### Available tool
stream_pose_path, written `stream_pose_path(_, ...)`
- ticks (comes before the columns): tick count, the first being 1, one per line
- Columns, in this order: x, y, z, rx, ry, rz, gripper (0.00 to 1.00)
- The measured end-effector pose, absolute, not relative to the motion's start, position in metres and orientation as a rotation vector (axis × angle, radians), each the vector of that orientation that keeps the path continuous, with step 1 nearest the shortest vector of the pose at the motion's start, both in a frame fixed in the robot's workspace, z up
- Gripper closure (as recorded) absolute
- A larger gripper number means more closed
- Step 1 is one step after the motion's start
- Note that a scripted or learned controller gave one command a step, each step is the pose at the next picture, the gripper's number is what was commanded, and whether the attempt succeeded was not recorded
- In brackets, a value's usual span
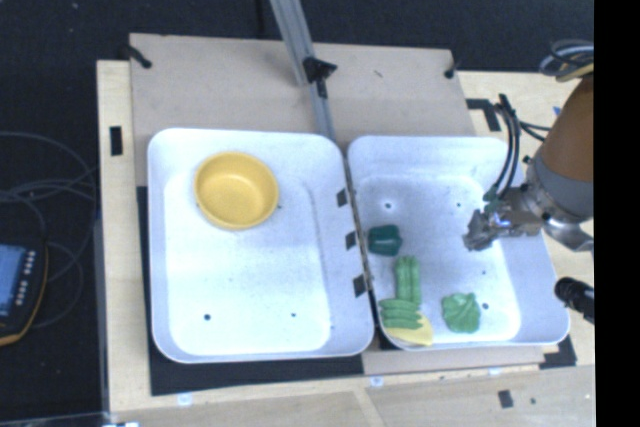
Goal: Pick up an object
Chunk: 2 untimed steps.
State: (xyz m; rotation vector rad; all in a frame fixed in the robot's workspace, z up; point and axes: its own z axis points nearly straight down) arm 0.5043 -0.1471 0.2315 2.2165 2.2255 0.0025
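A yellow bowl [237,189] sits in the upper left of the left bin [180,255]. In the right bin [430,165] lie a dark green block [384,239], a light green ridged toy [405,283] with a yellow-green piece [408,323] at its lower end, and a green leafy lump [461,312]. My gripper [480,235] hangs over the right side of the right bin, up and to the right of the green things and apart from them. Nothing shows between its fingers.
A grey metal pole [290,15] slants from the top down to the seam between the bins. Black clips [352,240] mark the shared wall. Cables [510,130] trail behind the arm on the right. A tan board [250,85] lies behind the bins.
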Motion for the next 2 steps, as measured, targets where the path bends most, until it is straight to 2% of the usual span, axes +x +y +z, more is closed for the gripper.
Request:
stream_pose_path(1,0.510,-0.091,0.241,2.216,2.226,0.003,1.00)
stream_pose_path(2,0.509,-0.040,0.231,2.218,2.225,0.001,1.00)
